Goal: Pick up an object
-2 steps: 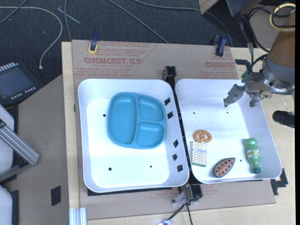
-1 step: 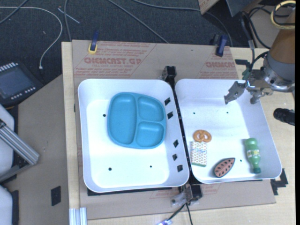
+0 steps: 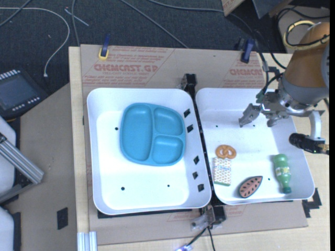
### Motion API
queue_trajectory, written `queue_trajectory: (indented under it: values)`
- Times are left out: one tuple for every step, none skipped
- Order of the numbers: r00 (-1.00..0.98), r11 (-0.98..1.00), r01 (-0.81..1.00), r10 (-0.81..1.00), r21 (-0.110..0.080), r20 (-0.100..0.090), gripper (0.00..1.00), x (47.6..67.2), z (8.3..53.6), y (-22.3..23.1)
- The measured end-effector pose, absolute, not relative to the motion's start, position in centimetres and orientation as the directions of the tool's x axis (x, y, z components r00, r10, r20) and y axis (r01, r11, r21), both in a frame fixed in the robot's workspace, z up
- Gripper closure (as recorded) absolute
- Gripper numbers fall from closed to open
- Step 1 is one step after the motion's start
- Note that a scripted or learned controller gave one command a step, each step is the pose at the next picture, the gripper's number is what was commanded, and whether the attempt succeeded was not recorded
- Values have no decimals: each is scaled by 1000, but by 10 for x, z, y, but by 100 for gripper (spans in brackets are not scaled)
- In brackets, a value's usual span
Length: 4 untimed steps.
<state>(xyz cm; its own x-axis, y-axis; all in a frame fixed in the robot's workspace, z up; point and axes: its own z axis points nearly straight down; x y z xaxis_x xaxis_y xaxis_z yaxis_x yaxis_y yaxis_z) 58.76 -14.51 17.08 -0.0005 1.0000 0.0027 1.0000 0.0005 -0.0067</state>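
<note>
On the left of the tabletop [image 3: 136, 61], a shallow white bin [image 3: 99, 140] holds a blue divided plate [image 3: 153, 134], which lies flat in the upper middle of that bin. A row of black clips runs down the seam where this bin meets its neighbour.

The right bin [image 3: 220, 103] carries four small things, all gathered toward its lower half. Nearest the seam is a pretzel [image 3: 225, 151], and just below it, close but not clearly touching, lies a small patterned packet [image 3: 222, 171] standing lengthwise. To the right of the packet and a little lower sits a brown oval piece with a red edge [image 3: 250, 186], tilted so its right end points up. Further right, near the bin's far wall, a green bottle [image 3: 281, 172] lies on its side with its cap toward the lower edge.

The gripper [image 3: 261, 116] hangs over the upper part of the right bin, reaching in from the right on the grey arm with its orange band [image 3: 309, 61]. Its jaws are spread apart, one finger [image 3: 248, 115] pointing down-left and the other toward the right, and nothing sits between them. Under them is bare white bin floor. The pretzel is the nearest thing, below and to the left of the jaws; the bottle lies below and to the right; both are well apart from the fingertips.
</note>
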Motion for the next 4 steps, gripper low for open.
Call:
queue_trajectory:
  values:
    - [0,0,1000,1000,-7,3,0,581,126,-143]
    - [0,0,1000,1000,-6,2,0,580,82,-142]
    - [0,0,1000,1000,0,2,100,582,96,-143]
    - [1,-1,1000,1000,6,-1,100,579,158,-149]
